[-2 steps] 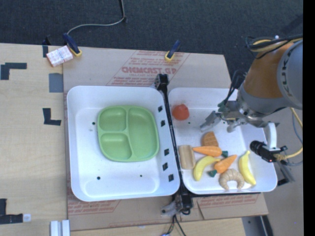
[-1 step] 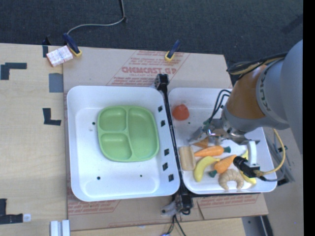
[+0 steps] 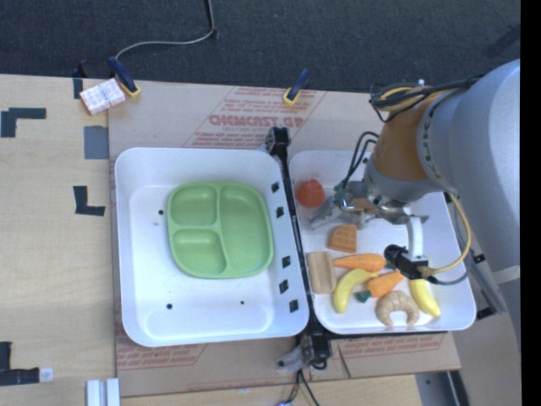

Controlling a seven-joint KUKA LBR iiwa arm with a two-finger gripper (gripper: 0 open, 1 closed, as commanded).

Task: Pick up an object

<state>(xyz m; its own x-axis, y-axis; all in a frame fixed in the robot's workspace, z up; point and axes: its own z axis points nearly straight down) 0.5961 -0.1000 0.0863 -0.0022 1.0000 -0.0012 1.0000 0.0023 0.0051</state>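
**Gripper low in the right bin, among the toy food**

The gripper (image 3: 338, 208) sits low in the right bin (image 3: 461, 315), its grey metal fingers (image 3: 324, 216) pointing toward nine o'clock. Whether they are released or clenched I cannot tell, and nothing shows between them.

Just off them at ten o'clock lies the red tomato (image 3: 310, 193); at five o'clock, close by, the square cracker (image 3: 343, 238). These two look the handiest targets. To do this step well, I judge the arm should centre over one item, come straight down with its fingers either side, and close only once they straddle it. The tomato is round and may roll away toward the bin wall; the cracker lies flat and offers little to pinch.

Farther out, the count: two carrots (image 3: 359, 262), two bananas (image 3: 347, 289), one beige wafer (image 3: 319, 271), one croissant (image 3: 397, 310), one tomato, one cracker.

At nine o'clock, the left bin (image 3: 135, 311) holds one green divided plate (image 3: 220, 229). Both bins rest on the table (image 3: 42, 227).
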